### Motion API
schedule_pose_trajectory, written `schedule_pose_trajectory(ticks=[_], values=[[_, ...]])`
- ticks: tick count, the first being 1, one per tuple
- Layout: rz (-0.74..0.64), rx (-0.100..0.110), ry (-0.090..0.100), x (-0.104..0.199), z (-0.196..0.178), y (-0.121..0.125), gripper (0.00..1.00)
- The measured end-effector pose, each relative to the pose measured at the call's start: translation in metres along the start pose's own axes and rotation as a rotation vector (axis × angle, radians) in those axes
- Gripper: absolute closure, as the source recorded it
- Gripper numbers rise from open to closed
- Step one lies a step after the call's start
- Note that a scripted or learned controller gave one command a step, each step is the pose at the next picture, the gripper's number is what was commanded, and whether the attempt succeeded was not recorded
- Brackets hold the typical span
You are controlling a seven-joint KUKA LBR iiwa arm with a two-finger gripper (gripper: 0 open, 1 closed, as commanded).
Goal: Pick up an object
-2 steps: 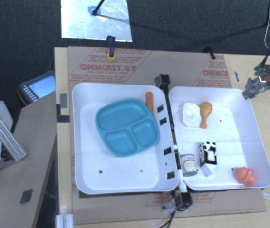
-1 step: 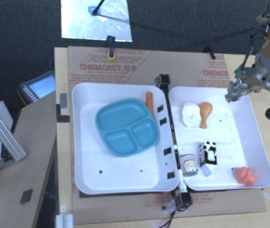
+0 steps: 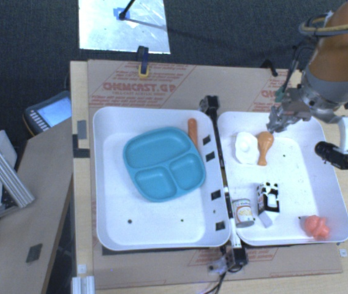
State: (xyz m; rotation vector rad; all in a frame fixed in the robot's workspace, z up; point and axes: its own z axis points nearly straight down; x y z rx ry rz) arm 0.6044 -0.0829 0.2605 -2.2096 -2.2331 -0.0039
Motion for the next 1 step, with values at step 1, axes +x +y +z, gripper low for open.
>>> schedule_pose_trajectory(ticks=[1], values=[[0.001, 0.001, 0.000, 0.0512, 0.0161, 0.0070, 1.00]])
